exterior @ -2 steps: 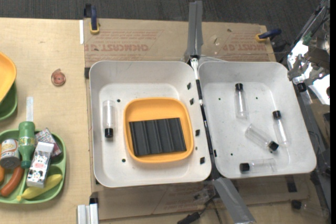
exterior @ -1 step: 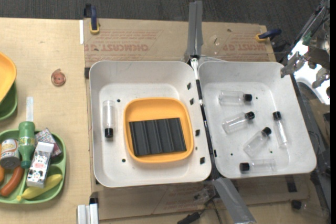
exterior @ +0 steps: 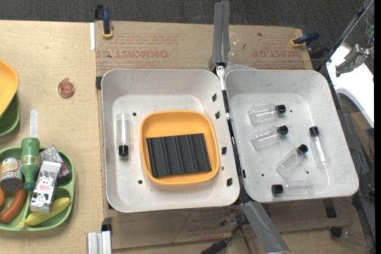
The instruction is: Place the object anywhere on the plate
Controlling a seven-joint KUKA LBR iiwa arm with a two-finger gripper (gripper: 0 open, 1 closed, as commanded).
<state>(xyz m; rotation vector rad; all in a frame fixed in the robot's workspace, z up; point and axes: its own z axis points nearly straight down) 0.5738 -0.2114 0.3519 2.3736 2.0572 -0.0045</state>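
Left bin (exterior: pixel 113 187): a shallow white tray that held an orange plate and one clear vial.
Plate (exterior: pixel 178 122): orange, squarish with rounded corners, lying near the middle of the left bin; a dark ribbed insert (exterior: pixel 178 154) covered its floor, the ribs running away from the camera.
Vial in left bin (exterior: pixel 122 135): lay flat on the bin floor just beside the plate's left edge, apart from it; its long axis ran up and down the view, with the black cap at the near end, toward the bottom of the picture.
Right bin (exterior: pixel 339 181): white, touching the left bin along a shared middle edge.
Vials in right bin: five clear, black-capped ones lay scattered on the floor. Two near the centre, (exterior: pixel 267 111) and (exterior: pixel 269 135), pointed their caps to the right; one (exterior: pixel 317 145) at the right lay nearly upright in the view, cap at the far end; one (exterior: pixel 292 160) was slanted, cap up and right; one (exterior: pixel 293 188) by the near wall had its cap to the left.
Claw: could not tell its state from this view.
Tabletop (exterior: pixel 53 50): pale wood at left, bearing a green tray of toy food (exterior: pixel 36 190).
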